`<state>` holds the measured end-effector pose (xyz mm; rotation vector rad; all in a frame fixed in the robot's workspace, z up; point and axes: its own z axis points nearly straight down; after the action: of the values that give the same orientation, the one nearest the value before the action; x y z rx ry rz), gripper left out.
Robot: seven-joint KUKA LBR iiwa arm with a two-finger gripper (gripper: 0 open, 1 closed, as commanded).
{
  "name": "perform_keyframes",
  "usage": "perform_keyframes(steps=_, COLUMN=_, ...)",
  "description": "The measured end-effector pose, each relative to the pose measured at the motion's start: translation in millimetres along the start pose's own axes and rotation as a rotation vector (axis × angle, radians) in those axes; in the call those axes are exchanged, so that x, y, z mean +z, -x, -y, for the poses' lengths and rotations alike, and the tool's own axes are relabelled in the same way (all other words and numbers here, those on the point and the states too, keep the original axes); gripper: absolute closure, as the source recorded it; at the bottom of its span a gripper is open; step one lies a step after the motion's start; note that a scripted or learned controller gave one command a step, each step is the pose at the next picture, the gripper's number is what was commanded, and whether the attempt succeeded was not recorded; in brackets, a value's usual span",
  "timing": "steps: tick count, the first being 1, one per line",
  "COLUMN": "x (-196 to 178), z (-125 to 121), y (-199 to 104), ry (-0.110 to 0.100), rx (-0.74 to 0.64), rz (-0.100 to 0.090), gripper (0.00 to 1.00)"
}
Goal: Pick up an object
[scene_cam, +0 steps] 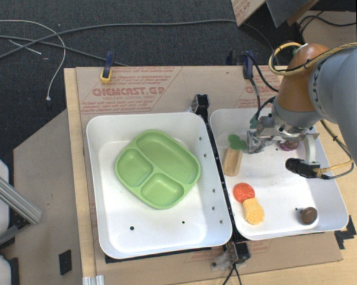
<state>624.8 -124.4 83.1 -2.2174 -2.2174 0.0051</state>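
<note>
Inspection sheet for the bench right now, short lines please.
Surface: cardboard-covered bench, left bin, right bin, both white.
Job's things: in right bin, green piece, tan block, red piece, yellow piece, brown ball, purple piece.
Clutter: green tray in left bin.
Tool: over right bin's far end, beside green piece.
Cables: white ones on floor far left; black one at near edge.
Surroundings: dark carpet, cardboard box, blue clamps.

Dark carpet (161,27), perhaps; cardboard-topped bench (152,81)
</note>
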Motion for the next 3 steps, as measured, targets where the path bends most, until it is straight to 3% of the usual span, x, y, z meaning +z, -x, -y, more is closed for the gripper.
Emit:
perform_keyframes(steps=1, x=-13.8, z=-1.6, y=0.2, ry=0.006, rx=0.0, rz=0.001, gripper=1.0)
perform_keyframes(steps=3, x=-126.9, z=-1.1, y=3.1, ry=0.013, rx=0.0, rz=0.003, gripper=1.0)
